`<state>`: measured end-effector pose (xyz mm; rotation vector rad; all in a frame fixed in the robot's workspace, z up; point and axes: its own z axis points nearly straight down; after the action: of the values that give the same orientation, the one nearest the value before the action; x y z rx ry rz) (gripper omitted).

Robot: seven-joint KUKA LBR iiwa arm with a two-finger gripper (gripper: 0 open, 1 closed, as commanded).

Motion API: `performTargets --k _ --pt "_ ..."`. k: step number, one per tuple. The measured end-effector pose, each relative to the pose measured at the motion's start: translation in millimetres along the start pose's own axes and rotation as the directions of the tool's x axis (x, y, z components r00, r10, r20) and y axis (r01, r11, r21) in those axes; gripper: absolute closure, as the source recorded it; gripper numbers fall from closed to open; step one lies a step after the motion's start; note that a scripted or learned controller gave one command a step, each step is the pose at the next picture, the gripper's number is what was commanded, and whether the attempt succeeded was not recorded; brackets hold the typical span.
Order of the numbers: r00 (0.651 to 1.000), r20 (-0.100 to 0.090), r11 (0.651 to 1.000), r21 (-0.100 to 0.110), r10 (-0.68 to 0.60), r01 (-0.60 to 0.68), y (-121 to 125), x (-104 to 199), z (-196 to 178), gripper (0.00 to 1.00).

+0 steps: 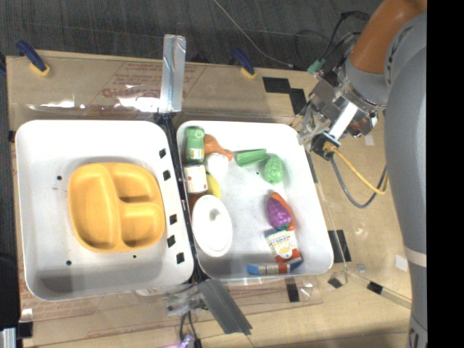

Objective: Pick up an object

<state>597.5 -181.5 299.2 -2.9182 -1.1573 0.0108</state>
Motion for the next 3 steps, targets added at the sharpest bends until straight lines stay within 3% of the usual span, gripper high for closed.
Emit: performTargets --k 1,2,3 --pt "0.974 -0.001 0.974 0.001 0.226 -0.226 25.5 27.5 -8.9 1.0" --pt "0.909 0.0 0.909 0.002 0.416 -0.416 22.2 36.3 -2.1 1.0" --pt "0.914 0.008 0.914 0.006 0.406 -0.406 21.0 39.3 -7.7 1.0"
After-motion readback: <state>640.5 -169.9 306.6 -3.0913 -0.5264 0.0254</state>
